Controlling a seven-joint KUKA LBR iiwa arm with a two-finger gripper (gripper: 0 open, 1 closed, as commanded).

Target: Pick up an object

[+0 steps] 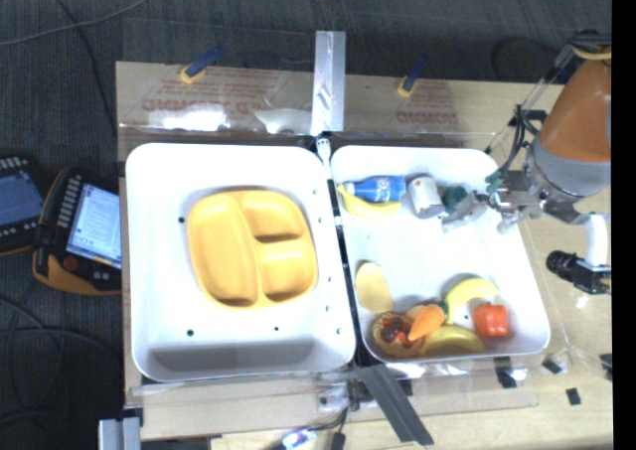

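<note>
The right bin [517,249] holds toy items. A blue bottle [383,187] lies along its far wall on a yellow banana [360,205], with a silver can [424,196] and a small green object [455,198] to their right. My gripper [485,218] hangs over the bin's far right corner, just right of the green object. It is open, with nothing between its fingers. At the near edge sit a carrot [425,320], a red pepper [491,319], a yellow-green fruit [470,291] and a second banana [452,340].
The left bin [159,329] holds a yellow divided tray [253,244]. A pale round slice [374,286] lies by the right bin's left wall. A handheld pendant [79,234] rests on the floor at left. The orange-banded arm [581,125] stands at right.
</note>
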